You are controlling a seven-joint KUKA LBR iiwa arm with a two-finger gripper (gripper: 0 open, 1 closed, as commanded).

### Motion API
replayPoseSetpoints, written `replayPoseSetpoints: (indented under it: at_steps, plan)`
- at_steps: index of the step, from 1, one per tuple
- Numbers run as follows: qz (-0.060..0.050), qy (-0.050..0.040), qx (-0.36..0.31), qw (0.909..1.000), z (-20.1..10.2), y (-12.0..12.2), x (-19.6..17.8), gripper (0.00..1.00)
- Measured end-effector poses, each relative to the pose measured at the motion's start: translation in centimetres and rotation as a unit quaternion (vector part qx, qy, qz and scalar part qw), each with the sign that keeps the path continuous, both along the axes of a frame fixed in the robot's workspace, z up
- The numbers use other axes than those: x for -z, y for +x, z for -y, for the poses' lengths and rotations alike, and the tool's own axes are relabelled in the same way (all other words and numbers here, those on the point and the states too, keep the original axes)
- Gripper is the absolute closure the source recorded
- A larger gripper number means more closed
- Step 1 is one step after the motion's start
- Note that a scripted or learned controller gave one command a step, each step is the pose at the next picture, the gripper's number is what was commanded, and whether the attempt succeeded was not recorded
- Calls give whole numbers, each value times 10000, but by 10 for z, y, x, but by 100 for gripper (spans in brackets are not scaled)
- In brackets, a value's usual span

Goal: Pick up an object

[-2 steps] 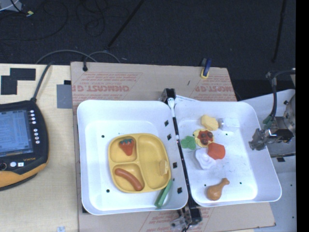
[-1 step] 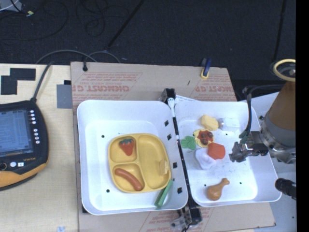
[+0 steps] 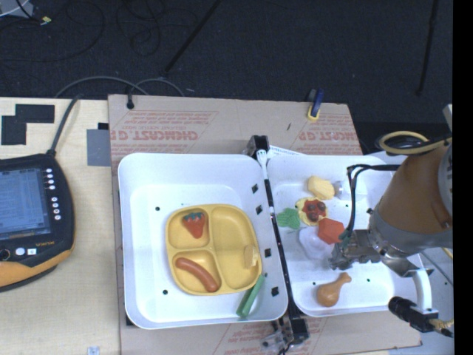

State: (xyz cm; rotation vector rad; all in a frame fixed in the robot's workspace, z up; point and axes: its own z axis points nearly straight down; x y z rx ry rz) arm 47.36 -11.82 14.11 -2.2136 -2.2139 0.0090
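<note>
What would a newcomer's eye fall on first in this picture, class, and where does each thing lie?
Probably the yellow divided plate in the left bin, with a toy strawberry and a sausage in its compartments. Next, the grey and orange arm reaching over the right bin, its tool low beside a red toy and above a drumstick.

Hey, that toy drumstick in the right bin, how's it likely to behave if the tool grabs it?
The drumstick looks like molded plastic, so probably stiff and light. Its rounded, glossy body may slip or roll when pinched. The narrow bone end seems easier to grip, though it could pivot.
</note>
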Motion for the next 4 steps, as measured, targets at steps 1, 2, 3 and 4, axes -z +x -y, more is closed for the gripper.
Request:
replayPoseSetpoints:
  at_steps: [1, 2, 3, 4]
  plan:
    - [28, -7, 21, 10000, 2, 1, -15, 100]
    - [18, -1, 37, 10000, 4, 1, -25, 100]
    - [8, 3, 54, 10000, 4, 1, -34, 100]
    - [122, -4, -55, 9999, -82, 4, -182, 100]
